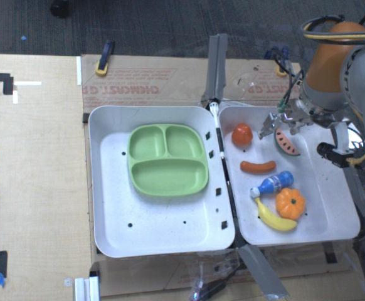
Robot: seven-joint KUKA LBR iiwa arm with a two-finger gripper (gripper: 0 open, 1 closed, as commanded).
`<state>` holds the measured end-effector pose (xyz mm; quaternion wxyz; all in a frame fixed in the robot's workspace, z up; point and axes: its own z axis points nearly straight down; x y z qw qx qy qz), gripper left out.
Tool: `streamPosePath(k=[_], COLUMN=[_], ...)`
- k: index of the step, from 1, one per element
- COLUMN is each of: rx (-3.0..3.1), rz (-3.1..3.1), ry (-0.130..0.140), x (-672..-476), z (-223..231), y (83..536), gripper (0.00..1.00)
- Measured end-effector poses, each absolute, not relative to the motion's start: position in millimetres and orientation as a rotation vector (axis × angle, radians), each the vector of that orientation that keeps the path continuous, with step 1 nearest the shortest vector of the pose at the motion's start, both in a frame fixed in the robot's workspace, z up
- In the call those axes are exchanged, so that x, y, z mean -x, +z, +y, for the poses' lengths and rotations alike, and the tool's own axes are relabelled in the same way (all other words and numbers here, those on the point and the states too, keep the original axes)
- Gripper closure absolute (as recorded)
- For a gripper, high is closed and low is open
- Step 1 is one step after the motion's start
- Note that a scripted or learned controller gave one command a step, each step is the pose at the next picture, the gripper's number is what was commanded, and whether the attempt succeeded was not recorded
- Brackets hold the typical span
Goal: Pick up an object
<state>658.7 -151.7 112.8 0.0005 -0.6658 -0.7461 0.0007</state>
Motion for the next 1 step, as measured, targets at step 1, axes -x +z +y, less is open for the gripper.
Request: streamPosePath(k=[1], rx=[1.759], rz=[-2.605], ry=[0.000], x=[-623.2], z=[-197.5], y=[92.3], gripper=[0.00])
